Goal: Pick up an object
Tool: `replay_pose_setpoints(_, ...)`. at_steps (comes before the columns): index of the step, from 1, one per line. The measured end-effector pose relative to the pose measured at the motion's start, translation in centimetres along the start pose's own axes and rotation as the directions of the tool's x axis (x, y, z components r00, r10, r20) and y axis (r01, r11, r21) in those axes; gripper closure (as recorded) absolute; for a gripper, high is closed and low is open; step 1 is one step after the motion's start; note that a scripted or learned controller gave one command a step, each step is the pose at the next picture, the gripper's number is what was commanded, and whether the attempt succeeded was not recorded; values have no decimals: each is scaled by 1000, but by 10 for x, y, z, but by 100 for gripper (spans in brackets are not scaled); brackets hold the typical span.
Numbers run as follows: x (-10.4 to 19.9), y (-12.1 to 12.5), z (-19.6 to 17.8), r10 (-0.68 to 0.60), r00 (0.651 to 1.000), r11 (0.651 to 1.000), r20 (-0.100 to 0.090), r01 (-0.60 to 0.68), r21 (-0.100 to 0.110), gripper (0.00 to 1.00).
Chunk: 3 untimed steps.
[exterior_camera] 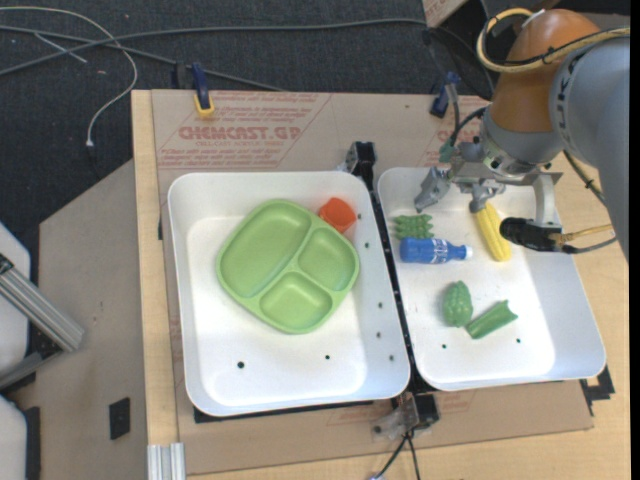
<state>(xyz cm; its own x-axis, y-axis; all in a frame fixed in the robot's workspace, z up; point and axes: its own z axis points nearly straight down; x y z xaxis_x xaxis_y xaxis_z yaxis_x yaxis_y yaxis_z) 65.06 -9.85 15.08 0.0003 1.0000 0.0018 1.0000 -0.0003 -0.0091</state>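
1. You are looking down on a desk (250, 118) topped with printed cardboard, dark carpet and loose white cables behind it at 12 o'clock.
2. In the left bin (200, 348) a green divided plate (288, 265) lies near the middle; an orange cup (338, 213) touches its rim at 1 o'clock.
3. In the right bin (560, 338), start at the 9 o'clock wall: a small green studded block (414, 227) lies there, with a blue bottle (432, 252) just beside it at 6 o'clock, cap pointing to 3 o'clock.
4. Lower down, a green leafy vegetable (457, 303) sits near the bin's middle, and a green pepper-like piece (492, 319) lies just beside it at 4 o'clock.
5. A yellow corn cob (492, 231) lies at the bin's 12 o'clock end.
6. Your gripper (462, 186) hangs over that 12 o'clock end, fingers (432, 190) spread apart with nothing between them; the cob lies just at their 4 o'clock.
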Motion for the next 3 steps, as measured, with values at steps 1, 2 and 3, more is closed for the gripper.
replay_pose_setpoints(1,1,4,43,-1,1000,1000,0,1,-2,0)
replay_pose_setpoints(2,1,6,28,-1,1000,1000,1,1,-10,100)
replay_pose_setpoints(3,3,11,-17,-1,1000,1000,3,1,-16,100)
